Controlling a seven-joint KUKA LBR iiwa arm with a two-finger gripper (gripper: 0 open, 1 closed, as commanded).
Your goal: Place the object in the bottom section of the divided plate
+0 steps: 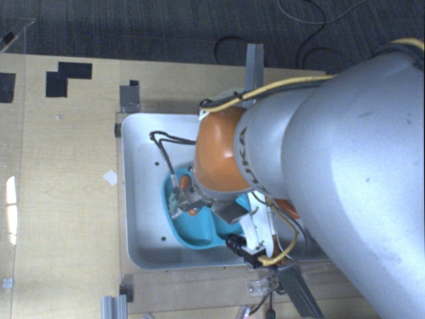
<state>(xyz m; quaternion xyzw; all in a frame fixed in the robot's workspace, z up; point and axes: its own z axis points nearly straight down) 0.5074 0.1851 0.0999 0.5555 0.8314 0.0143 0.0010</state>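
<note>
A big grey arm (345,178) comes in from three o'clock and covers most of the right side. It has an orange band (219,151) near its end. A yellow cable (279,85) runs along the top of the arm.

Below the arm sits a shallow white bin (143,178). The bin is on a light wooden bench (60,198). Inside the bin lies a blue plate (196,231), toward the six o'clock side of the bin. Much of the plate is hidden under the arm, so I cannot see its sections well.

The gripper (180,201) points down over the nine o'clock edge of the blue plate. There is a small orange thing (192,210) right by the gripper, above the plate. I cannot tell if the gripper is pinching it, and I cannot tell which part of the plate it is over. It is too blurry and tucked under the arm.

A thin black wire (163,145) loops across the bin floor at about eleven o'clock from the plate.

On the bench, at ten o'clock, there are black square marks (66,77). Dark carpet (133,12) lies past the bench at twelve o'clock, with a thin cable (305,8) on it.
</note>
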